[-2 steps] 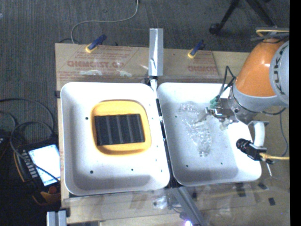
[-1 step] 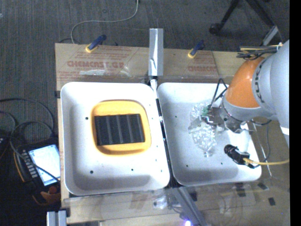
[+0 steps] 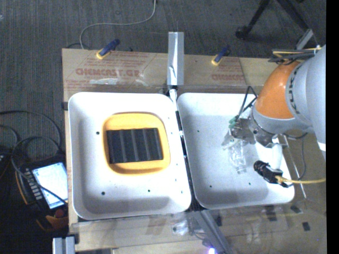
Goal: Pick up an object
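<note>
Hovering over the right bin, nothing held

Your gripper hangs low inside the right bin, its translucent fingers blurred, so you cannot tell whether the jaws stand apart or together. The likely target, a yellow tray with a black ribbed insert, lies well apart in the left bin.

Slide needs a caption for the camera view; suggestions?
KUKA arm's gripper reaches into the right bin; an orange tray lies in the left bin.
</note>
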### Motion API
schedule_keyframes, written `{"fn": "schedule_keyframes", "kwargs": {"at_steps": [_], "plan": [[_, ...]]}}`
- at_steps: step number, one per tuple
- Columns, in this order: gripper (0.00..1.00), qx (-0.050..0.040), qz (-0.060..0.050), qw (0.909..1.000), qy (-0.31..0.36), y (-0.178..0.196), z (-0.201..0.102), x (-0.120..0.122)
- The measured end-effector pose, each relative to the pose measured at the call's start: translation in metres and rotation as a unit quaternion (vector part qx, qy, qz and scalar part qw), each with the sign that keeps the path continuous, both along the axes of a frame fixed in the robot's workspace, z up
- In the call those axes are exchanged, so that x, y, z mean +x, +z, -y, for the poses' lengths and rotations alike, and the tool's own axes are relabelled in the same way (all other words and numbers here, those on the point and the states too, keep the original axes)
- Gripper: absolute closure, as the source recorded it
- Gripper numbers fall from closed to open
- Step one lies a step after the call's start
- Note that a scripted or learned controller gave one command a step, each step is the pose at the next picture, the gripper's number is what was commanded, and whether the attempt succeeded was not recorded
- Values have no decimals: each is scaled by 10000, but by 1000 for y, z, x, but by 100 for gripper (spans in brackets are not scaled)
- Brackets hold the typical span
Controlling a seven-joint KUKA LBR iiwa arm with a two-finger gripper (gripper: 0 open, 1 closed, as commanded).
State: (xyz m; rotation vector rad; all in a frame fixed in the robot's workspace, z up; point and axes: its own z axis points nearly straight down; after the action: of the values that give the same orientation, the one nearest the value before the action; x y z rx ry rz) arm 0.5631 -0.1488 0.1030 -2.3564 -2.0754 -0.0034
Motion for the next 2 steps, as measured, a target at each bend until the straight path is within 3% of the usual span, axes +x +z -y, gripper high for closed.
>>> {"fn": "schedule_keyframes", "kwargs": {"at_steps": [1, 2], "plan": [[0, -1, 1, 10000, 1, 0, 0, 0], [0, -54, 46, 9939, 1104, -12, -17, 31]]}}
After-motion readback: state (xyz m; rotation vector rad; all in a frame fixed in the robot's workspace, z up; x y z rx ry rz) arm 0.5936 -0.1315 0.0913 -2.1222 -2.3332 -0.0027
